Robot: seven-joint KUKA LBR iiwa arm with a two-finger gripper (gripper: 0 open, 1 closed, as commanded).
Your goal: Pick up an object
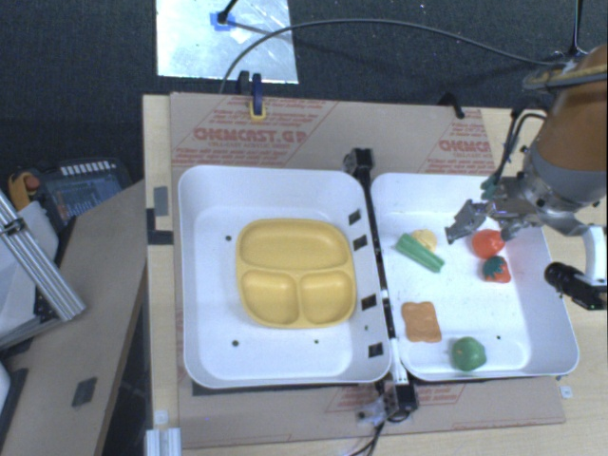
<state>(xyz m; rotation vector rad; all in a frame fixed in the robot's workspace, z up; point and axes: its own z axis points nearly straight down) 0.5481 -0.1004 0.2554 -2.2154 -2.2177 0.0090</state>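
Gripper (472, 224) poised low over the right bin (551, 350), finger state not discernible, with the red tomato (487, 243) just beside and slightly below-right of the fingertips, nearer than the green-and-yellow corn (419, 252) lying aslant to the left.

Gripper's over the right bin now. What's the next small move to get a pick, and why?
Probably a short descent toward the red tomato-like toy. The gripper sits just up and left of it in the right bin, nothing visibly between its fingers. That toy is the nearest item, but a red-and-green piece lies close below it, so lower slowly.
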